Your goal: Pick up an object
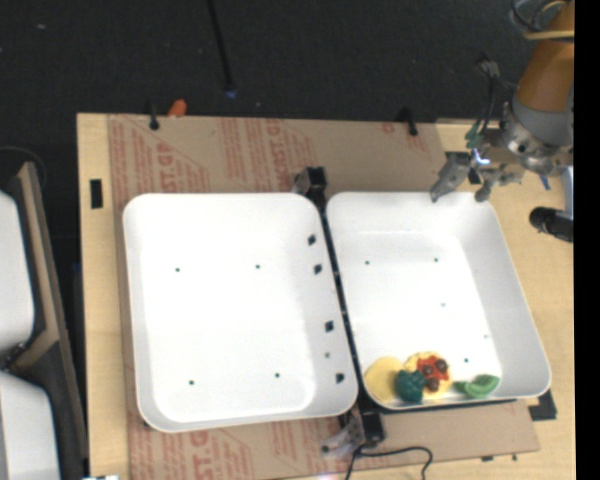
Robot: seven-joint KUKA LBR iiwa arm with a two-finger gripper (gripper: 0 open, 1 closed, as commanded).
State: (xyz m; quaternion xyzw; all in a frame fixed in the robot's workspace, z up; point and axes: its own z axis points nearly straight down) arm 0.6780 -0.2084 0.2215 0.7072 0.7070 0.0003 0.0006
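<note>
From my remote station I see the table (100, 298), its wooden top partly covered by printed cardboard, carrying two shallow white bins side by side. The left bin (230, 308) sits with only small dark dots on its floor. The right bin (450, 268) holds the task's things in its near corner: a pale yellow object (382, 376), a teal piece (410, 388) touching it, a red and dark cluster (432, 368) just beside that, and a green piece (480, 384) resting against the bin's near wall. The grey arm (545, 83), with its orange band, enters at upper right. Its gripper (462, 180) hangs over the far rim of the right bin, fingers spread apart with nothing between them, well apart from the pile of objects
</note>
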